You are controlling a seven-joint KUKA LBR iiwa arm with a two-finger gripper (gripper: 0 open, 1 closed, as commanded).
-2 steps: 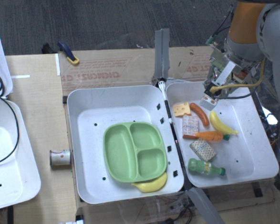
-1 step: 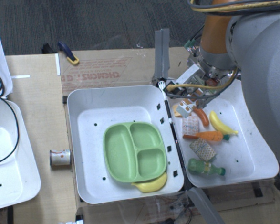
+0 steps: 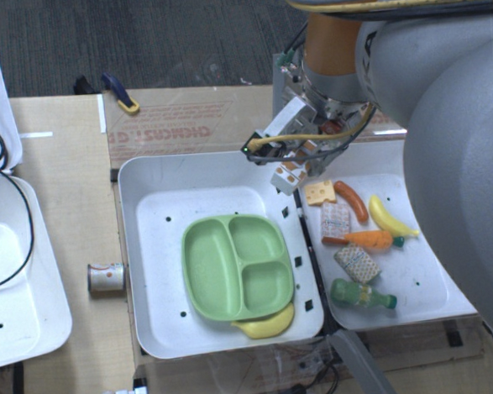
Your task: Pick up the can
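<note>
a: honestly, we've hardly begun. the can (image 3: 107,279) lies on the bare bench (image 3: 67,162), outside both bins, just beside the left wall of the left bin (image 3: 136,242). nothing touches it.

b: and our gripper (image 3: 289,174)?

a: it hangs over the far end of the wall where the left bin meets the right bin (image 3: 429,280), well apart from the can. we'd say the whole reach is left to do: cross the left bin, come down outside it, close, lift.

b: are the fingers open?

a: we can't tell. the tip is a clutter of small pale blocks and cables from this angle, and we see no clear gap or contact. we see nothing held there, at least nothing we can make out.

b: how does the can look?

a: small, on its side, axis running roughly left to right. silver body, with a reddish patch showing toward the end that faces the bin. it looks whole, not crushed, though it's too small to read any label.

b: anything in the way?

a: the green tray (image 3: 239,266) and a banana (image 3: 264,325) sit in the left bin, but they're inside the wall and the can is outside. our guess is the bin wall itself is the nuisance, since the can lies so close against it.
</note>
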